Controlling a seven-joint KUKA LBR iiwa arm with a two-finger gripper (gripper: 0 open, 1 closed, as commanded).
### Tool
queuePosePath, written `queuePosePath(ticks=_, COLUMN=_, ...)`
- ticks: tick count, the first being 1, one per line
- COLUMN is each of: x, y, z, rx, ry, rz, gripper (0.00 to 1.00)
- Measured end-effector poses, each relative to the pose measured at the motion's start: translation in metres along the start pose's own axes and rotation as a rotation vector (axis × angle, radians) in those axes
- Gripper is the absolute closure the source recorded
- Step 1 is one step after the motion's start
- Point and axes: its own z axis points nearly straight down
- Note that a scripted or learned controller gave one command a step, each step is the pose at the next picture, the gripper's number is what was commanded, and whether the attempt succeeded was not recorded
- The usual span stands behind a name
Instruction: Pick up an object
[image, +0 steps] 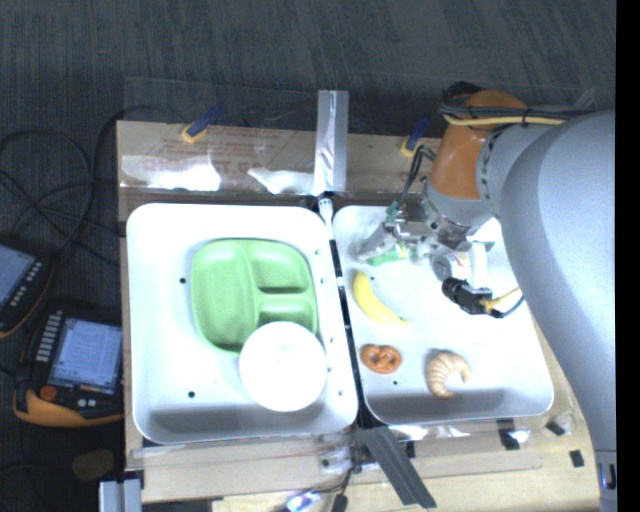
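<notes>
Nearest the lens, along the near wall of the right bin (540, 405), lie a croissant (446, 370) and, just left of it, a small brown pretzel (380, 358); both look like light, rigid toy food, judged from the glossy finish. Beyond them a banana (373, 299) lies at a slant close to the divider between the bins, apart from the pretzel. In the left bin (150, 300) a green tray (250, 285) with compartments sits toward the middle, and a white bowl (284, 365) overlaps its near corner. The gripper (400, 238) hangs low over the far left part of the right bin, just beyond the banana's upper end; finger spread cannot be told, and nothing is seen between them. A pale green thing lies under it, too blurred to name. Likeliest pick, by judgement: the banana. Probably smooth plastic, light, stiff, a bit slippery; the curve could let it roll or squirt out of a pinch at the tip. Best hold looks to be across the thick middle, fingers square to its long axis. Room: the divider wall is close on the banana's left, so a finger on that side has little clearance; open floor lies to its right. The croissant sits near the front wall, with room on its far side. Cables trail by the wrist; possible snag.
</notes>
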Motion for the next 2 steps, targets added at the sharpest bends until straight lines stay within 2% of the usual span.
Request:
queuePosePath(ticks=1, x=0.000, y=-0.001, z=-0.009, rx=0.009, ry=-0.002, rz=-0.001, gripper=1.00)
queuePosePath(ticks=2, x=0.068, y=-0.036, z=-0.142, rx=0.017, ry=-0.003, rz=0.164, gripper=1.00)
